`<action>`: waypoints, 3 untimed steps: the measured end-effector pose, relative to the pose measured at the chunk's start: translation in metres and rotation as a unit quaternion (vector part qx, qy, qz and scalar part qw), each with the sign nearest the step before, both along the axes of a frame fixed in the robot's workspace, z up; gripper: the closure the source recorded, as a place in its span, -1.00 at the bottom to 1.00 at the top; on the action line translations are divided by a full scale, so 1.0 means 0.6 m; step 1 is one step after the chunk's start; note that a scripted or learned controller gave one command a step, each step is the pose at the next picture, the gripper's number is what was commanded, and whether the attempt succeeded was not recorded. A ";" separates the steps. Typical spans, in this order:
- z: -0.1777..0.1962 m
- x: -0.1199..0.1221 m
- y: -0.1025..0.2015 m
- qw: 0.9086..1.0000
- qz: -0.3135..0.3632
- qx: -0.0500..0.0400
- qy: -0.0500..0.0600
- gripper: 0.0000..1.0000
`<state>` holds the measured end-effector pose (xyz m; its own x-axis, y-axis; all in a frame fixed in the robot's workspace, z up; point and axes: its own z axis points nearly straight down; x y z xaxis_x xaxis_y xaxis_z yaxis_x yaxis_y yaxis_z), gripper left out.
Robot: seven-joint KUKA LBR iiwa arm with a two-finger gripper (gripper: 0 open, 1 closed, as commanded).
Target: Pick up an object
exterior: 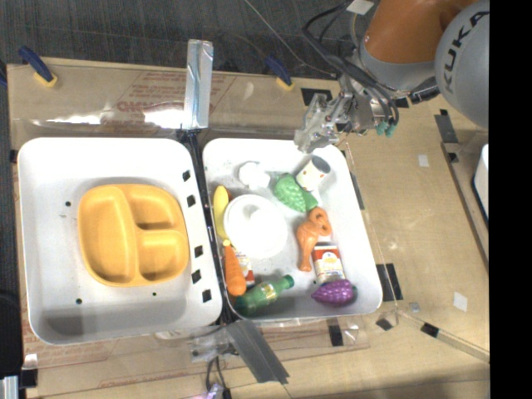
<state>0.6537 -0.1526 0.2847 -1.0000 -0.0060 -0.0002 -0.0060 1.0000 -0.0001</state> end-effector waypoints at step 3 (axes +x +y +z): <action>0.008 0.007 0.087 0.999 0.044 -0.001 -0.002 1.00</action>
<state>0.6576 -0.1007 0.2897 -0.9956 -0.0940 -0.0045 -0.0940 0.9956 -0.0016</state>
